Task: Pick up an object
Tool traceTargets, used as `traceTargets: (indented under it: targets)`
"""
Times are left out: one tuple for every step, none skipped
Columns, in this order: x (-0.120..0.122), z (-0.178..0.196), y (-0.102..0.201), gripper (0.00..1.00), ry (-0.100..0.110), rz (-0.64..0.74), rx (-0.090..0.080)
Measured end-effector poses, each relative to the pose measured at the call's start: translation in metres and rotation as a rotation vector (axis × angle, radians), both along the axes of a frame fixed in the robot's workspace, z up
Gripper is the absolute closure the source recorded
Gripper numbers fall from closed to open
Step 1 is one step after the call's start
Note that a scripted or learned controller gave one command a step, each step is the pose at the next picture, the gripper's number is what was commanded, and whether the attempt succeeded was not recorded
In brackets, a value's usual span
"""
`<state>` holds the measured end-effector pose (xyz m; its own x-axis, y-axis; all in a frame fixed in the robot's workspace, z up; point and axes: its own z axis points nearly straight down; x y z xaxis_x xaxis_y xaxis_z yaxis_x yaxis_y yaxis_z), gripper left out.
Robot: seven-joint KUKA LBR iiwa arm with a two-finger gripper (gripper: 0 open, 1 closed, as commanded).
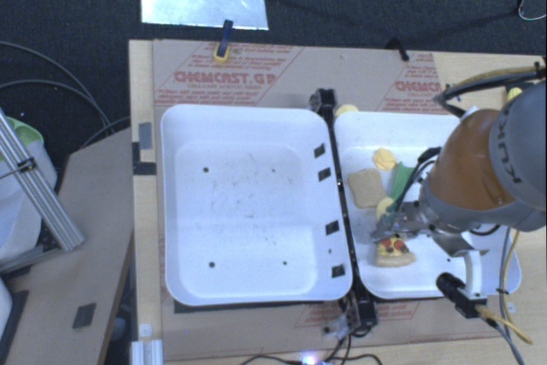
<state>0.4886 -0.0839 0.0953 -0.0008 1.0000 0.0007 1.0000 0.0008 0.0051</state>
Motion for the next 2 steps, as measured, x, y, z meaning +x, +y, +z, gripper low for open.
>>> traceTargets:
  targets:
    - [0.097, 0.095, 0.053, 1.00, -0.014, 0.012, 0.000]
    - [0.016, 0.217, 0.123, 1.00, -0.006, 0.013, 0.005]
